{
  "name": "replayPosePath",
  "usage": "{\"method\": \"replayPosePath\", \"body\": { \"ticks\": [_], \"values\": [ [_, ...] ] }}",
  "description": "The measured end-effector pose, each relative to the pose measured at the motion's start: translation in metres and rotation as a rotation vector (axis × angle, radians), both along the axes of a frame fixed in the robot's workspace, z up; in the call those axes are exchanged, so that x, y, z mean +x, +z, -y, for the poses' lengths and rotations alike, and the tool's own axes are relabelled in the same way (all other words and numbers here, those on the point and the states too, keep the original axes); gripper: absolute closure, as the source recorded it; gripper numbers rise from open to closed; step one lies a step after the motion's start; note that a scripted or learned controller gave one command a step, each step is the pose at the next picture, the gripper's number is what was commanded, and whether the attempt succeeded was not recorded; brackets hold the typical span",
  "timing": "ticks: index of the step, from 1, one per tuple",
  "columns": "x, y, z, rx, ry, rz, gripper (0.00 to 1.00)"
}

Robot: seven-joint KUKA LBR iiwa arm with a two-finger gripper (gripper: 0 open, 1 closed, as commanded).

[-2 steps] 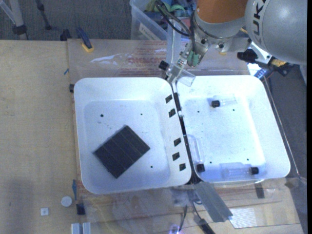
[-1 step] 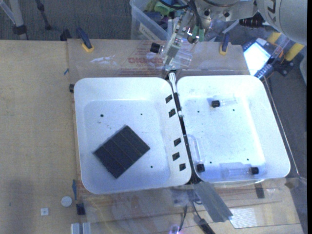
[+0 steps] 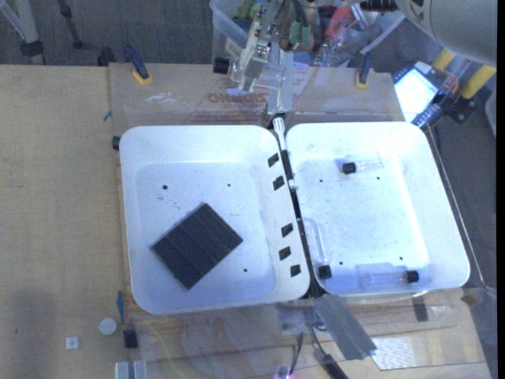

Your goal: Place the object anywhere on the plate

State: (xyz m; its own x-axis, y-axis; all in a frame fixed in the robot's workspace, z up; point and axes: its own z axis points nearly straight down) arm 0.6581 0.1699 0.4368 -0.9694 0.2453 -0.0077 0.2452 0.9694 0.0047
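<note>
The plate is a dark, ribbed square lying turned like a diamond on the floor of the left bin. In the right bin, a small clear object with a black cap lies near the back. A longer clear tube with black ends lies along the front wall. My gripper hangs high over the back edge where the two bins meet, well away from the plate and from both clear objects. Clear plastic glints around it, and I cannot make out anything held.
A row of small black clips runs along the ridge between the bins. Behind the bins stand a clear box of coloured items and two clamps. The wooden bench lies to the left.
</note>
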Motion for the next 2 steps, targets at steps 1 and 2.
{"method": "replayPosePath", "body": {
  "ticks": [1, 2],
  "values": [
    [0.0015, 0.0, -0.0558, -0.001, 0.316, 0.001, 1.0],
    [0.0088, 0.0002, -0.0556, -0.004, 0.802, 0.004, 1.0]
  ]
}}
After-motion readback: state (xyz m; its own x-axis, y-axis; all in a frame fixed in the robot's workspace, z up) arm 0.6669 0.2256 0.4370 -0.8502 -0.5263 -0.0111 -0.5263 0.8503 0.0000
